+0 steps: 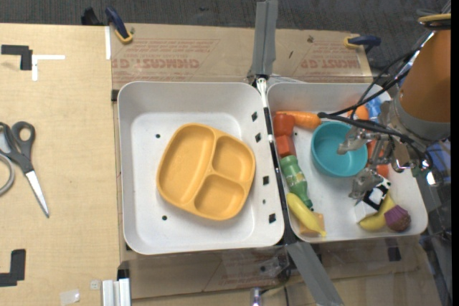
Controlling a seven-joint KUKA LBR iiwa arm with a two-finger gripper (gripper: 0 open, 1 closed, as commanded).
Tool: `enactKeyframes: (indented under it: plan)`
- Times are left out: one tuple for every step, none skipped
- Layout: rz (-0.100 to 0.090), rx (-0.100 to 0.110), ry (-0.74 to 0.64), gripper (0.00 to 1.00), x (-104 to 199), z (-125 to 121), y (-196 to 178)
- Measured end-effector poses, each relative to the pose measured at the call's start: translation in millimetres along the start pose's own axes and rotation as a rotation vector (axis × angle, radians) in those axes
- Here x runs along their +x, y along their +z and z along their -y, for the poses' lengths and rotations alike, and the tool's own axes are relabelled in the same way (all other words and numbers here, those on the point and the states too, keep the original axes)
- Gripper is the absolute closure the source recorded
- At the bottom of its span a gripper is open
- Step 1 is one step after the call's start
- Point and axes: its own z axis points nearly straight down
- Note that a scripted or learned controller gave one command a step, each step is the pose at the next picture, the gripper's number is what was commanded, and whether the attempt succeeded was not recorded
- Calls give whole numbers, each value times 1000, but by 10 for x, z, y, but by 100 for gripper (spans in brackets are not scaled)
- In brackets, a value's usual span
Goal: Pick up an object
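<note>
Several small things crowd the right bin [337,229], and any one of them could serve as the object to pick up. Taking the teal bowl [337,150] as the landmark: the gripper [367,179] hangs just off the bowl's lower right rim. How wide it stands, and whether it has anything in hold, I cannot tell; dark metal and cables blur together there.

The nearest candidate is the small banana [374,217], below and to the right of the bowl, just beneath the gripper. Its long axis runs slantwise, from lower left up toward the right, and a purple lump [398,218] sits touching its right end. A small black-and-white piece [374,195] lies between that banana and the gripper.

Further from the bowl, a second banana [305,215] lies to its lower left, running slantwise along the bin's left wall, with a green bottle [294,177] above it. A carrot [308,120] lies level, just above the bowl.

The left bin [136,175] holds a yellow divided plate [206,172]. Scissors [25,161] rest on the bench, well apart.
</note>
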Motion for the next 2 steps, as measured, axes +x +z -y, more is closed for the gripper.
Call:
enactKeyframes:
  plan:
    - [2, 1, -53, 0, -771, -3, 1137]
    - [-45, 1, 2, 0, -1246, -18, 1221]
